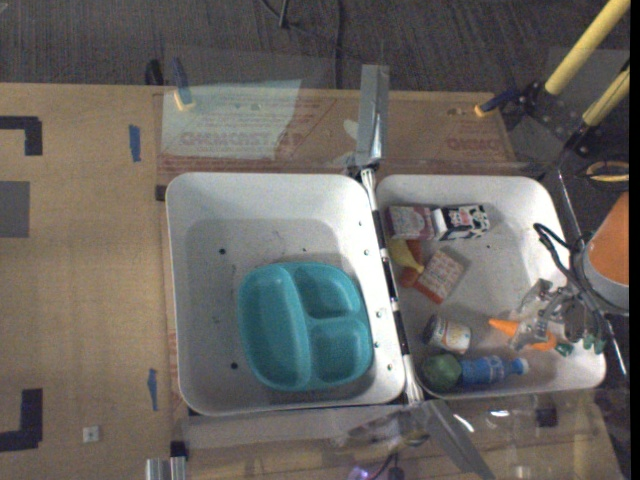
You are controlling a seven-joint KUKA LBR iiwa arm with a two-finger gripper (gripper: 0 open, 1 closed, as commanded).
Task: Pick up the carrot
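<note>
Presently, the counter (80,298) carries two white bins side by side. The left bin (200,218) holds a teal divided tray (300,323). The right bin (520,203), the landmark here, holds the remaining items. The arm (612,258), showing its orange band, reaches over that bin's right rim. The hand (548,318) sits low inside the right bin, near its right wall; whether it is apart or together cannot be told. A blue bottle (490,371) lies along the bin's near wall, a green ball (440,371) just beside it. A milk carton (463,220) lies by the far wall. The carrot (520,333) lies on the bin floor, touching or overlapped by the hand.
</note>
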